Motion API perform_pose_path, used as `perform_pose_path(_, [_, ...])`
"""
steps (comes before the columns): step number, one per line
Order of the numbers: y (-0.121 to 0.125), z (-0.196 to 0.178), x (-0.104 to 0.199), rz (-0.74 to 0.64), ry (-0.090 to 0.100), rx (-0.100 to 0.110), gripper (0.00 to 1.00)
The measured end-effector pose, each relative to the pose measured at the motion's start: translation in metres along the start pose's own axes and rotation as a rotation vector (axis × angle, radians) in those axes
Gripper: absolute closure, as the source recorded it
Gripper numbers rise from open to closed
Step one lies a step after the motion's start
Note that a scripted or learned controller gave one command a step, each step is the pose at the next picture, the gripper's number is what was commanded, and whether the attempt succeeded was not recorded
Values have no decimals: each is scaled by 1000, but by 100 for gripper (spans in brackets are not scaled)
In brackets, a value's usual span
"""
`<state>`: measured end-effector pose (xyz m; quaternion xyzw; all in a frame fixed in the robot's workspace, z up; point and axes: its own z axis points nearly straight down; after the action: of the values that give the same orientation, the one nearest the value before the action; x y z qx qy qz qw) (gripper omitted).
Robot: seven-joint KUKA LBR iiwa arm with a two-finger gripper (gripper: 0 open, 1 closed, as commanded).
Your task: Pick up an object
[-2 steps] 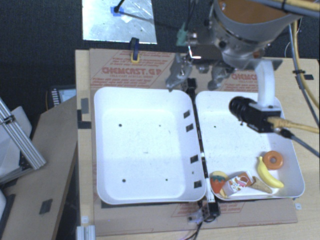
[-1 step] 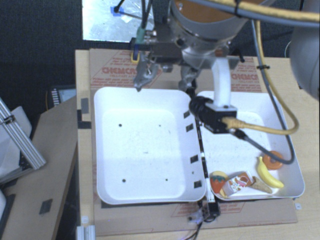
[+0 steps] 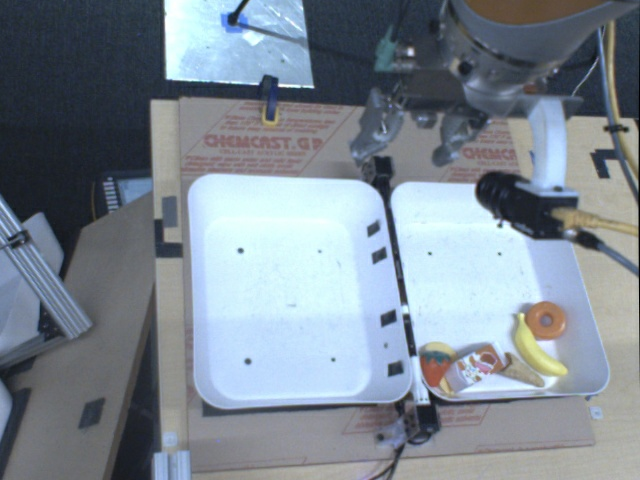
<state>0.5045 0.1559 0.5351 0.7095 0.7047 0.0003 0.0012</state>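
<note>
I read "CHEMCAST" in red on board (image 3: 262, 140) behind bins. Gripper (image 3: 408, 145) spread wide, holding nothing, above right bin (image 3: 480, 268) far rim. Banana (image 3: 536, 350), orange ring (image 3: 546, 319) in near corner.

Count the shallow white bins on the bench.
2. The left shallow white plastic bin sits beside the right shallow white plastic bin, which holds small objects in its near corner.

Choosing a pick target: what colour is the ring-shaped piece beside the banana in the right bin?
Orange, with a dark centre hole: the ring shows in the camera view.
</note>
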Motion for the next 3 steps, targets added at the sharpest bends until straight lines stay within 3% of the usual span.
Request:
perform_pose_path(1, [-20, 0, 53, -16, 3, 1, 0])
perform_pose_path(2, [-18, 0, -22, -1, 1, 0, 0])
perform_pose_path(3, [-20, 0, 84, -21, 5, 1, 0])
